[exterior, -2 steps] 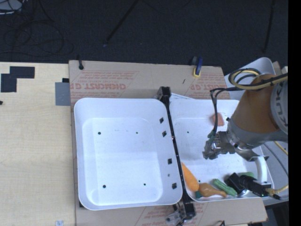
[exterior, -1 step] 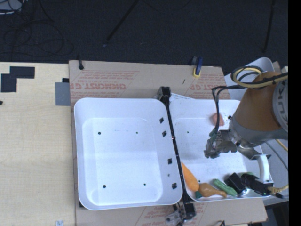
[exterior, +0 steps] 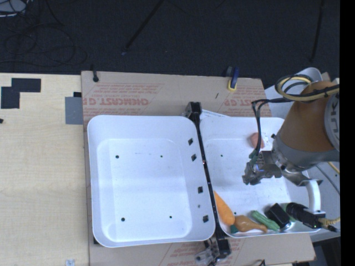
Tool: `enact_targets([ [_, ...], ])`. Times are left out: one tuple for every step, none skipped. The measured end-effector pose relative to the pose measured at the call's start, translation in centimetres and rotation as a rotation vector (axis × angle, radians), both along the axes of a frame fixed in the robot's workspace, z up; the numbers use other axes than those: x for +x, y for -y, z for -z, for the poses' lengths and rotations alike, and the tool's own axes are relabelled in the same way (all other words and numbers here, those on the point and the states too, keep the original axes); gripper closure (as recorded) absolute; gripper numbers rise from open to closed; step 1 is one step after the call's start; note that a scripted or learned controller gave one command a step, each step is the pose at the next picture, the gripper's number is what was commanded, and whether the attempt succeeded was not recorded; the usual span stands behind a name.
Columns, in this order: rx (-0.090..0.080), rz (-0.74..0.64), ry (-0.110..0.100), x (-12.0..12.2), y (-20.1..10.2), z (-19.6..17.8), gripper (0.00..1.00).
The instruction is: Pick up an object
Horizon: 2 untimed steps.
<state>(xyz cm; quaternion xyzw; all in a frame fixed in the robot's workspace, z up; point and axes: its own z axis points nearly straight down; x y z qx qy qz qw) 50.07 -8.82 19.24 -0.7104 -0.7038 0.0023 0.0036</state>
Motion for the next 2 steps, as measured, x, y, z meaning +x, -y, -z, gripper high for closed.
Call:
enact_targets([
  [0.001,0.002,-0.001,0.02,0.07,-0.92,1.0],
  [0.001,0.003,-0.002,0.03,0.14,-1.85,1.0],
])
